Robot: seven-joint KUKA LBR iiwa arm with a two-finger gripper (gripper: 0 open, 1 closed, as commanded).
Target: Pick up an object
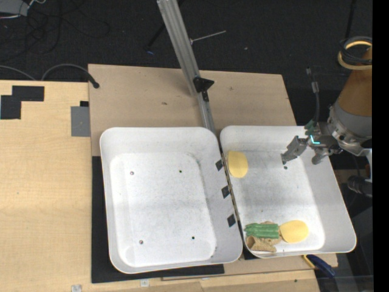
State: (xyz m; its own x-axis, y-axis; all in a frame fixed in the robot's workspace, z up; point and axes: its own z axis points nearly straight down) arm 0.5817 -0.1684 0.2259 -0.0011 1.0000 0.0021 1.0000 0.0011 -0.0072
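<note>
The right bin holds a yellow oval object near its left wall. At its front lie another yellow rounded object, a green bumpy object and a tan piece under the green one. My gripper hangs over the bin's upper right part, fingers spread open with nothing between them. It is well to the right of the yellow oval and far behind the front cluster.
The left bin sits beside the right one, with black clips along the shared wall. A slanted metal rail rises behind the bins. The arm's orange-banded body stands at the right edge.
</note>
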